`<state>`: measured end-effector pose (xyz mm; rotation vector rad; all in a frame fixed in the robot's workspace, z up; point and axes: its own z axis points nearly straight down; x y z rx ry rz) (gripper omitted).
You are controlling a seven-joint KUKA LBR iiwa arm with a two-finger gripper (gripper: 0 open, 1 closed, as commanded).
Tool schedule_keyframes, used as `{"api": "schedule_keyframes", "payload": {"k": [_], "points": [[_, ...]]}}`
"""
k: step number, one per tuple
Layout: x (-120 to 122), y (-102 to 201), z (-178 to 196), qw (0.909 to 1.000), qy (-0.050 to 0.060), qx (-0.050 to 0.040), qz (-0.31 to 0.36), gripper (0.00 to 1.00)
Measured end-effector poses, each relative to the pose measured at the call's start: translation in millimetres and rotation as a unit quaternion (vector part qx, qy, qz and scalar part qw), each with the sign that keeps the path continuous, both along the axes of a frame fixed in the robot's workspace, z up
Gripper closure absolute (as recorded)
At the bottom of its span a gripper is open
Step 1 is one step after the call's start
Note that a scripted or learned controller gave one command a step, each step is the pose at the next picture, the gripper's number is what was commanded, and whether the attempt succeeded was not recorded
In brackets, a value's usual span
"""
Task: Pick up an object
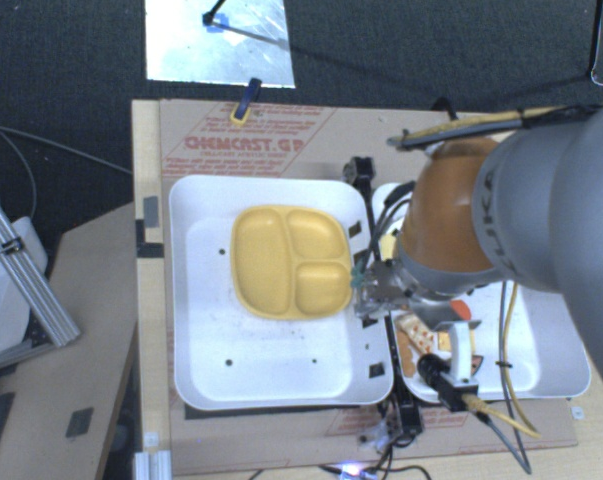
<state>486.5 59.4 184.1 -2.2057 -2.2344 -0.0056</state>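
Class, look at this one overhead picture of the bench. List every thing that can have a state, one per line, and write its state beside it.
Yellow divided tray: lying flat and right way up in the left bin, compartments showing nothing in them.
Left bin: holds the yellow divided tray.
Right bin: holds several small objects, largely covered by the arm.
Arm: reaching low over the seam between the two bins.
Gripper: beside the tray's right edge; finger position hidden.

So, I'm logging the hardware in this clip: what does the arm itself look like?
The arm is a thick, rounded grey body with dark lettering on its side and an orange band above the wrist. Below that sits a cluttered metal wrist section leading to the gripper, with dark cables looping beside it. The gripper's own shape is too hidden to describe.
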Motion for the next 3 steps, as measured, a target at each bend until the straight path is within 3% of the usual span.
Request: {"api": "schedule_keyframes", "payload": {"k": [1, 2, 3], "points": [[77.2, 51.0, 33.3, 1.0000, -0.005, -0.0004, -0.001, 1.00], [42.7, 91.0, 45.0, 1.0000, 0.001, -0.0008, -0.002, 1.00], [1.1, 108.0, 163.5, 1.0000, -0.005, 0.0015, -0.002, 1.00]]}}
